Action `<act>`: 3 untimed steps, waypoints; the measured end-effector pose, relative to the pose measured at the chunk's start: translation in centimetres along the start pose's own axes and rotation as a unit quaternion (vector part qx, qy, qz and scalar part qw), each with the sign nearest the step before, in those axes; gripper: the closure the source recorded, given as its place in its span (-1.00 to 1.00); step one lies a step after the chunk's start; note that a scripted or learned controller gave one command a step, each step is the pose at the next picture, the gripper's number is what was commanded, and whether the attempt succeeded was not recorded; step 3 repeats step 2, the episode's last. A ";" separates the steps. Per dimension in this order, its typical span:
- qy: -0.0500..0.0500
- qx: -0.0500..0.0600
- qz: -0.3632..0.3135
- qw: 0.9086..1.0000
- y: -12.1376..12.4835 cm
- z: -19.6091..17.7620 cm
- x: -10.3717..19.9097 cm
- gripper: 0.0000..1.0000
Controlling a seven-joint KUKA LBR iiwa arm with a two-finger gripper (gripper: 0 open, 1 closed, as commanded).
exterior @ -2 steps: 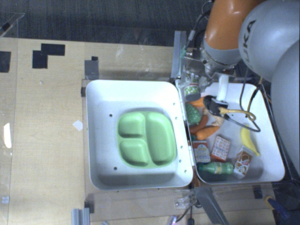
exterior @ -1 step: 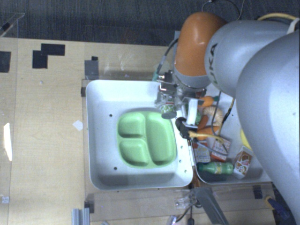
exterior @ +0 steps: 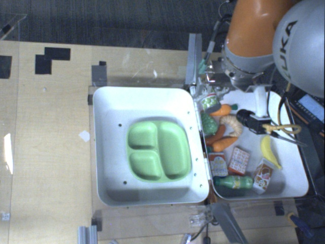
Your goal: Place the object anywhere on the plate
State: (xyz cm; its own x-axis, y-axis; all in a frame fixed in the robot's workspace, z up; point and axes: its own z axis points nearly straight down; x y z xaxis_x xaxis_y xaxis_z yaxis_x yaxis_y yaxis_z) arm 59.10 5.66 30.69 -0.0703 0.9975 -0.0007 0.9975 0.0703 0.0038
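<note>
A: State the illumination condition.
B: Bright and even from overhead. The left bin (exterior: 101, 136) is near overexposure on its floor, with soft shadow along its lower wall.
A: Glare?
B: Pale reflections streak the bench (exterior: 40, 126) at its left edge and behind the bins.
A: Sharpness?
B: Moderate. The arm (exterior: 264, 19) appears soft; fine detail is coarse throughout.

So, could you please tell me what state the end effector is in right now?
End effector: low over the right bin's top-left corner; open or closed cannot be told.
</note>
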 end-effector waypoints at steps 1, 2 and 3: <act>0.000 0.002 0.017 1.000 -0.2 6.9 8.0 1.00; 0.000 0.001 0.018 1.000 -0.1 6.9 8.0 -1.00; 0.000 0.001 0.018 1.000 -0.1 6.9 8.0 -1.00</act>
